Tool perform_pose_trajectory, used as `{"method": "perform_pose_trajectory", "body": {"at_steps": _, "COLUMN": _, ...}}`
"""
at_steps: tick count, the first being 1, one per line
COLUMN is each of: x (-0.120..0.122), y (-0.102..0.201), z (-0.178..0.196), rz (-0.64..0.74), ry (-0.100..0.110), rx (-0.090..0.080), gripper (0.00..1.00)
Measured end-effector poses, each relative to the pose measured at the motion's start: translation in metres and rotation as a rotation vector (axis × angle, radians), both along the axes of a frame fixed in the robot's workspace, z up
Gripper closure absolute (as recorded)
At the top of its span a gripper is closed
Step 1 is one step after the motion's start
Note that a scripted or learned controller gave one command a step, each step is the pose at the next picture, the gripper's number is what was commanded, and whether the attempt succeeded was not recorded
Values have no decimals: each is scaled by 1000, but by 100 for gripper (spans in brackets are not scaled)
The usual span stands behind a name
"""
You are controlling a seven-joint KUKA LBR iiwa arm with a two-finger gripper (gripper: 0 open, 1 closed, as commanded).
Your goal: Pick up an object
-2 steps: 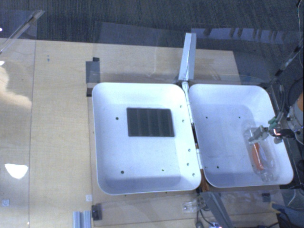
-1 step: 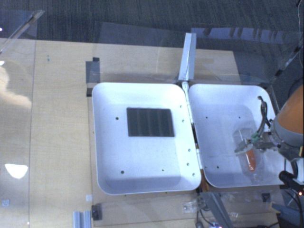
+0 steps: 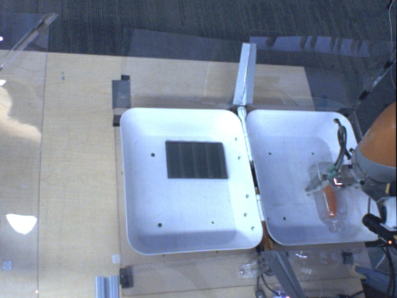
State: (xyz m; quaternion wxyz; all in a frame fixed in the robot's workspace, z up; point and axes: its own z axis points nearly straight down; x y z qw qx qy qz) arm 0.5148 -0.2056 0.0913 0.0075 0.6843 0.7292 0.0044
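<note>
- The arm (image 3: 378,148) reaches in from the right, over the right bin (image 3: 282,166) of the 2 white bins.
- Its gripper (image 3: 327,185) hangs low in that bin's right half.
- A slim orange object (image 3: 331,203) lies just below the gripper, seemingly on the bin floor.
- The claw's opening is blurred, so its state cannot be told.
- The left bin (image 3: 142,185) holds a dark rectangular panel (image 3: 196,160).

arm (image 3: 379,151) cut by right edge, gripper (image 3: 327,188) fingers indistinct
</note>
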Motion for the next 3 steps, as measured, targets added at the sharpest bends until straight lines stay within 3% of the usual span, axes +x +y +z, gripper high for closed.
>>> {"method": "perform_pose_trajectory", "body": {"at_steps": 1, "x": 2, "y": 1, "z": 11, "rz": 2, "ry": -5, "rx": 0, "gripper": 100}}
{"method": "perform_pose_trajectory", "body": {"at_steps": 2, "x": -13, "y": 50, "z": 4, "rz": 167, "ry": -14, "rx": -11, "gripper": 100}}
{"method": "perform_pose_trajectory", "body": {"at_steps": 3, "x": 50, "y": 109, "z": 93, "rz": 29, "ry": 11, "rx": 3, "gripper": 100}}
